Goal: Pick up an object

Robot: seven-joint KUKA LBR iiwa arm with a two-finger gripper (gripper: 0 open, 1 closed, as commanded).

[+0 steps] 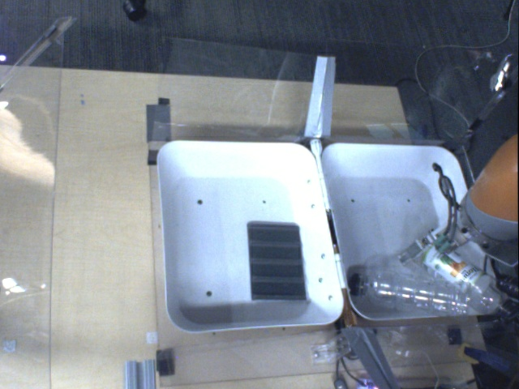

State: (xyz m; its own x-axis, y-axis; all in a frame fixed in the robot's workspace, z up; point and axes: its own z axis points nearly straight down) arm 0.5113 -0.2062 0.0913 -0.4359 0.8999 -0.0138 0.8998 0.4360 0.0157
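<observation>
A clear plastic bottle (413, 292) lies on its side along the near wall of the right bin (381, 177), its black cap (354, 282) pointing left and a coloured label (456, 267) near its right end. My gripper (434, 248) reaches down from the right, just above and touching the bottle's right part. The orange band of the arm (496, 189) sits above it. A black ribbed rectangular block (276, 259) lies flat in the left bin (195, 177), near its front right.
A thin metal divider post (319, 104) stands behind the seam between the bins. Cables (444, 181) hang by the arm over the right bin's far right corner. Wooden bench (89, 241) surrounds the bins.
</observation>
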